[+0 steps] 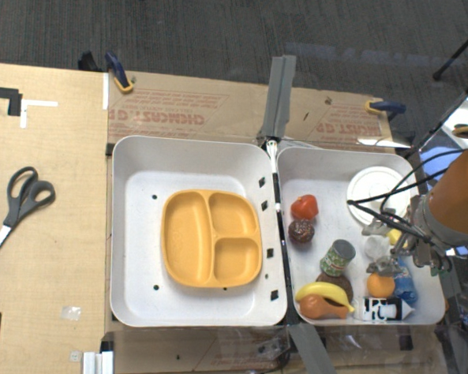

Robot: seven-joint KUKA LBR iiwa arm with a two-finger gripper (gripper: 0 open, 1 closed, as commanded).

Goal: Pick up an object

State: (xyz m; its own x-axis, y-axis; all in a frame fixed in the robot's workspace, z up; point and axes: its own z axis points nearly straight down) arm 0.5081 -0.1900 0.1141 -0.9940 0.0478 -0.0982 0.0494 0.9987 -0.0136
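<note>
Nothing is lifted yet: the gripper (395,249), its grip impossible to tell, hangs at right over the orange fruit (381,284)

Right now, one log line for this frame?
arm: over right bin | gripper: above orange fruit, fingers unclear | grasp: none seen | left bin: yellow divided plate

Orange fruit (381,284), perhaps tangerine, front right of right bin (330,168).
</note>
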